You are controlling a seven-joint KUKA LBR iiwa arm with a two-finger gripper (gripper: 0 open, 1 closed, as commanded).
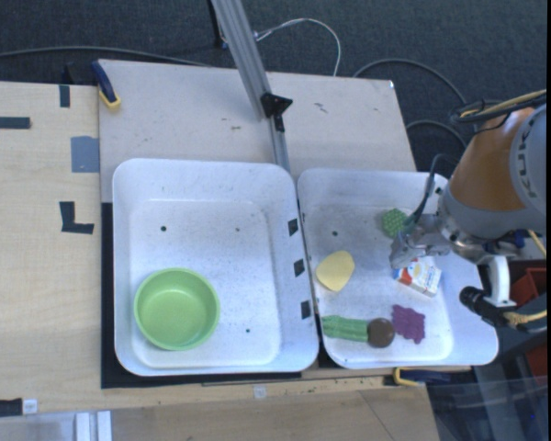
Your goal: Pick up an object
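a: where's the gripper right now?

b: down in the right bin, toward its right side. it sits between the small green object above it and the white carton with red and blue print just below it. the tip looks close to both, maybe touching the carton, but i can't say for sure.

a: clenched or released?

b: i cannot tell. from this slant the tip reads as one dark shape, and nothing shows clearly as being held in it.

a: so which thing is it going for?

b: my guess is the carton or the green piece, since they're nearest. the yellow wedge lies well to the left, and the purple piece, brown ball and green bar sit along the bin's near edge. the green bowl is alone in the left bin.

a: how would you do it well?

b: settle on one target and centre over it, so the tip straddles that thing and not its neighbour. the carton lies tilted (its flat faces look the easier hold), so line up across its narrow side, go low enough to get around it, close, then lift straight up and check it comes along.
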